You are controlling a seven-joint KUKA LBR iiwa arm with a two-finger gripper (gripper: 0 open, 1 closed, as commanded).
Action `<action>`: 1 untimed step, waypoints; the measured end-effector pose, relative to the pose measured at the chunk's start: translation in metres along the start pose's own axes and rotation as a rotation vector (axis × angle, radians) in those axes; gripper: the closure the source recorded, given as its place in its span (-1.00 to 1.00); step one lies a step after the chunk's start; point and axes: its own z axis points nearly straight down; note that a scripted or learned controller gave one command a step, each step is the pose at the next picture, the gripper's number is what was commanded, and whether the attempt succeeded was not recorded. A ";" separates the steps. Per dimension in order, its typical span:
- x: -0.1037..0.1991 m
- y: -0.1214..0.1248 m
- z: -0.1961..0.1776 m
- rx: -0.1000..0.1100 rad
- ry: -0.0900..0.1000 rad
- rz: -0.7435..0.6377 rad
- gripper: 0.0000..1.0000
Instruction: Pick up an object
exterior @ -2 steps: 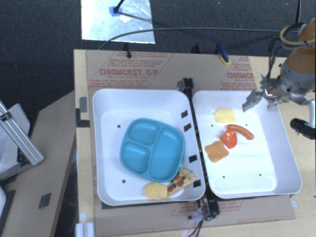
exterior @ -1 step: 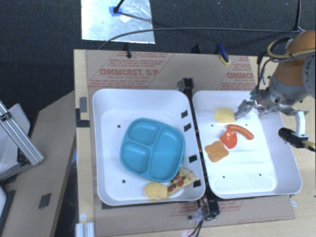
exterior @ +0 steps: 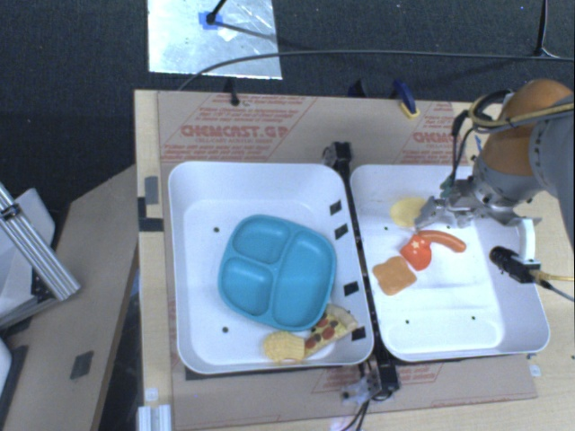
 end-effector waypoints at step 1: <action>0.000 0.002 -0.014 -0.006 -0.002 -0.001 1.00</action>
